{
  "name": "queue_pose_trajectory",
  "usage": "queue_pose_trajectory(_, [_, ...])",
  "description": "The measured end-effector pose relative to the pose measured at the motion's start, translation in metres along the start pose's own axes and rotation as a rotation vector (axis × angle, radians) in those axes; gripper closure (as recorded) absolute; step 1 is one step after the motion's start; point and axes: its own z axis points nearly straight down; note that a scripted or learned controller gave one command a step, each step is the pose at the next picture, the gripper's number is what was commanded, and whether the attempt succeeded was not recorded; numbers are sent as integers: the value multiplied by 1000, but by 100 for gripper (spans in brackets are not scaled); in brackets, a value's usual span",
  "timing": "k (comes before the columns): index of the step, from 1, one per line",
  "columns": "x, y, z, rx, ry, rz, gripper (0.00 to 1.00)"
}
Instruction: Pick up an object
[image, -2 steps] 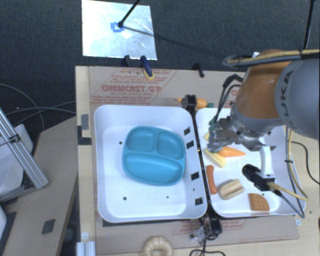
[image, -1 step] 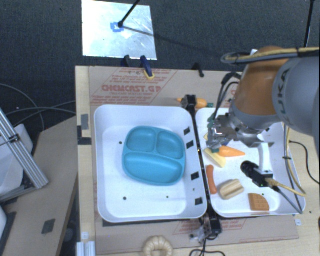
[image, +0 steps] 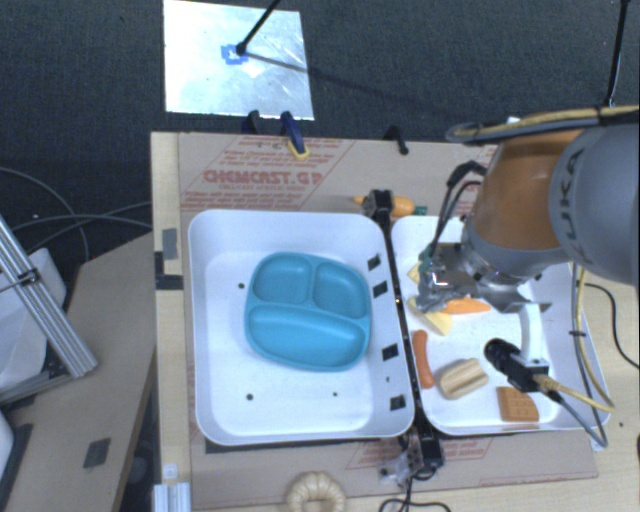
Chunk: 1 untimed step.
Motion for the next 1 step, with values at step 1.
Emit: queue_pose_trajectory(1, [10, 0, -6, -2, 1, -4, 100])
